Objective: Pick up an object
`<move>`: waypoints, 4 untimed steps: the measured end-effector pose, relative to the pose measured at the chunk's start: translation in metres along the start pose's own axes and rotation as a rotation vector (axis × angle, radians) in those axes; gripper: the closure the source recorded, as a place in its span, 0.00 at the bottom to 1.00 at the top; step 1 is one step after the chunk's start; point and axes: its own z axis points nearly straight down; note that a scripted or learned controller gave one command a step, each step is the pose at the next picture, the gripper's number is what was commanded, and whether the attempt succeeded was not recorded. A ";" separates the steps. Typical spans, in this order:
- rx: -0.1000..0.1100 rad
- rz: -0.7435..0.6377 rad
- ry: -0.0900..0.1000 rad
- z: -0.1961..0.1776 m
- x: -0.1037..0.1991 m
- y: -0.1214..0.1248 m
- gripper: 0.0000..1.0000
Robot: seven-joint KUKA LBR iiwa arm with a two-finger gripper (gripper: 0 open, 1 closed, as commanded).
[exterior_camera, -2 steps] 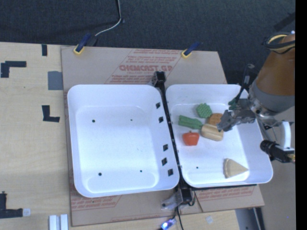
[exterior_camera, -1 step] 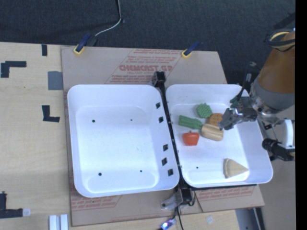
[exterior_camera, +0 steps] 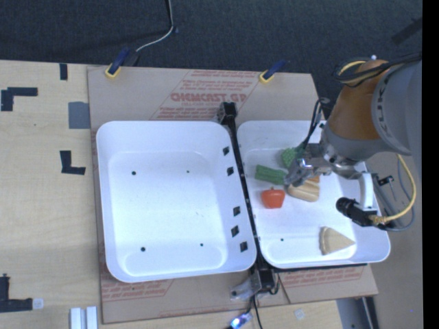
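I had the claw (exterior_camera: 300, 172) low over the right bin (exterior_camera: 357, 252), near that bin's middle, with the grey arm (exterior_camera: 384, 115) reaching in from the right. From this slanted view I could not tell how the claw stood or whether it had hold of anything, so I treated nothing as picked up. The nearest thing to it was a tan bread-like piece (exterior_camera: 305, 190), lying just on the near side of the claw and apparently touching or partly under it; its long axis ran roughly left to right, tilted a little. Just to the left lay a dark green strip (exterior_camera: 270, 174), also lying left to right, and a second green piece (exterior_camera: 289, 157) sat just on the far side of the claw. A small red fruit (exterior_camera: 273, 198) rested near and to the left, close to the green strip but apart from the tan piece. A pale wedge (exterior_camera: 334, 240) lay well apart toward the near right corner, with open floor around it. I judged the crowding round the claw the main trouble: three things sat close together there. The left bin (exterior_camera: 110, 142) offered open room, and the divider (exterior_camera: 236, 177) between the bins stood left of the green strip.
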 end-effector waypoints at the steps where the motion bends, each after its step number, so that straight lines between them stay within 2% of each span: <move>1: -0.001 0.000 0.000 -0.014 0.000 -0.001 1.00; 2: -0.013 -0.008 0.000 -0.086 0.083 0.062 1.00; 3: -0.015 0.011 -0.006 -0.227 -0.023 0.008 1.00; 4: -0.003 0.002 -0.002 -0.217 -0.017 0.010 0.00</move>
